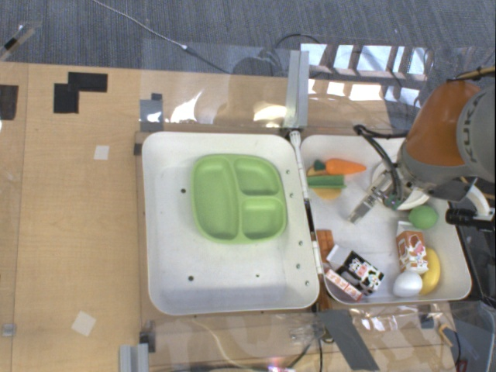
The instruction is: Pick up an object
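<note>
My gripper (367, 197) hangs over the right bin (463, 291), above bare floor near its middle. It looks open, and nothing shows between its fingers (358, 210). To its upper left lie an orange carrot (342, 167) and a green toy vegetable (325, 182). A green ball (423, 217) sits just right of the gripper, partly under the wrist. Along the bin's front lie a milk carton (411, 252), a banana (431, 272), a white egg (407, 284) and a black-and-white box (363, 270).
The left bin (167, 285) holds a green divided plate (237, 198). A brown item (324, 241) and a red-edged box (341, 280) lie by the right bin's left wall. The arm's orange band (438, 122) rises at the right. Cables hang by the wrist.
</note>
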Available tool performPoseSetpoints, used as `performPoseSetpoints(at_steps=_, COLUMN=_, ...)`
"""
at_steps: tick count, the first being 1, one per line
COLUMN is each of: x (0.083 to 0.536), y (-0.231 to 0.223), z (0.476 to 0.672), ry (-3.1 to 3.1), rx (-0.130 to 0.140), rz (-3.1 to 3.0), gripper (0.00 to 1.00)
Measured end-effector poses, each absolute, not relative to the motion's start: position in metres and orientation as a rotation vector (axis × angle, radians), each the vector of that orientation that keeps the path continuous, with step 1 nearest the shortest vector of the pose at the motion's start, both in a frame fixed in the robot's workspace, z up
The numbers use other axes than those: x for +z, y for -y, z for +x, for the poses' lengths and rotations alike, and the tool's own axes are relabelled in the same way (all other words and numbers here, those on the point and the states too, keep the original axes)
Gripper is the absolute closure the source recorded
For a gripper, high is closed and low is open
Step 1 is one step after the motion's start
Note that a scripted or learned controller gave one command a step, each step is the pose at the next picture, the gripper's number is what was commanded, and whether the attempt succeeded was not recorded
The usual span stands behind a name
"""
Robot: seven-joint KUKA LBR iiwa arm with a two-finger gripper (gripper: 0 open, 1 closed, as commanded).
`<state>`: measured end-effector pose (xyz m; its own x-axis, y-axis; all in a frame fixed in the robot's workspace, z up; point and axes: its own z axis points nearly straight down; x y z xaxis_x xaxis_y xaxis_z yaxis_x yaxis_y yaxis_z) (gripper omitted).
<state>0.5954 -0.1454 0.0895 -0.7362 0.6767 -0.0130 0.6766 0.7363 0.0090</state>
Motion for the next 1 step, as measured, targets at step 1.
performPoseSetpoints(at_steps=1, x=0.0906, y=0.2097, z=0.5015, ry=-2.844, rx=-0.001, rz=1.303, gripper=0.00)
